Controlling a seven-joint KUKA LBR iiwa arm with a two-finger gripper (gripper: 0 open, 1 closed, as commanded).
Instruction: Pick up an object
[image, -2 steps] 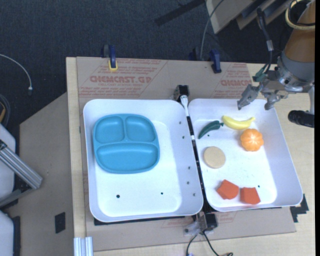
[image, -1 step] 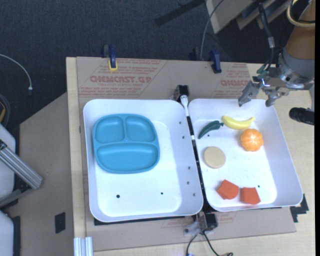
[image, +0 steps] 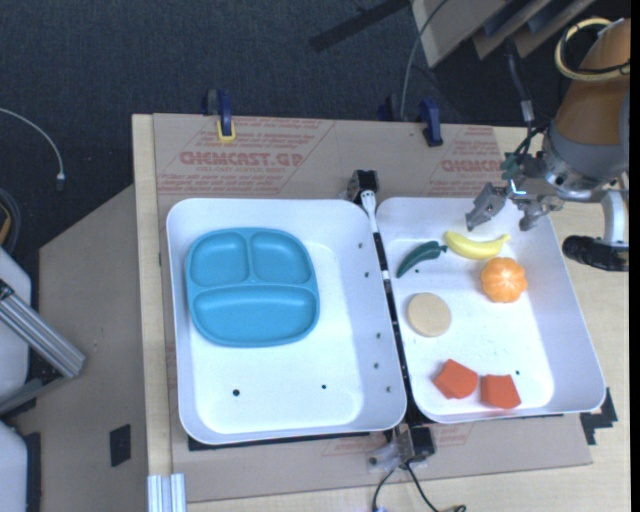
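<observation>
Hovering over the far right corner of the right bin (image: 560, 300), my gripper (image: 508, 212) hangs with its two fingers (image: 482, 210) spread apart and nothing between them. One finger reaches toward the bin's middle, the other (image: 530, 214) sits closer to my wrist; their tips look small and a little blurred, so I cannot tell whether they touch the bin floor or stand above it. My arm (image: 592, 110) comes in from the right, and its upper part is cut off by the frame's top edge and right side.

Just below my fingers lies a yellow banana (image: 476, 243), apart from them. A green pepper (image: 420, 256) lies beside the banana's left end, near the divide between the bins; whether the two touch is hard to make out. An orange (image: 503, 280) sits just below the banana's right end. Nearer the bin's middle is a pale round disc (image: 430, 314), too plain for me to name. Toward the near edge sit two reddish-orange blocks (image: 478, 384), side by side and close together; I cannot tell if they touch.

In the left bin (image: 340, 380) rests a blue divided plate (image: 254, 287) with three compartments, lying flat in the far half. Both bins stand on a brown board (image: 300, 150) held at its far edge by blue clamps (image: 224, 112).
</observation>
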